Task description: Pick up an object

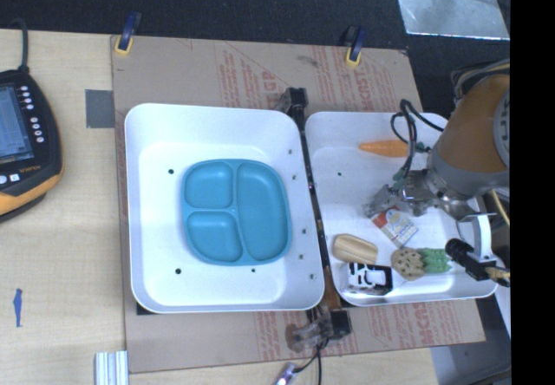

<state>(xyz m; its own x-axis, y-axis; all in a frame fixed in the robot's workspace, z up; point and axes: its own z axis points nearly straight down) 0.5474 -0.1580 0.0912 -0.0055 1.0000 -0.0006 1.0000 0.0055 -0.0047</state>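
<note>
My gripper (392, 201) is low in the right bin (334, 166), near its middle, and stands open with nothing between its fingers. Just below it lies a small red-and-white packet (397, 224). An orange carrot (382, 147) rests toward the bin's back. Along the front of the bin sit a tan bread-like roll (355, 248), a black-and-white item (371, 277) and a brown cookie-like piece with a green part (421, 262).
The left bin (152, 140) holds a blue divided plate (235, 210). A teach pendant (22, 145) lies on the bench at far left. Clamps (127, 33) hold the cardboard sheet under the bins. The arm's body (473, 136) covers the right bin's right side.
</note>
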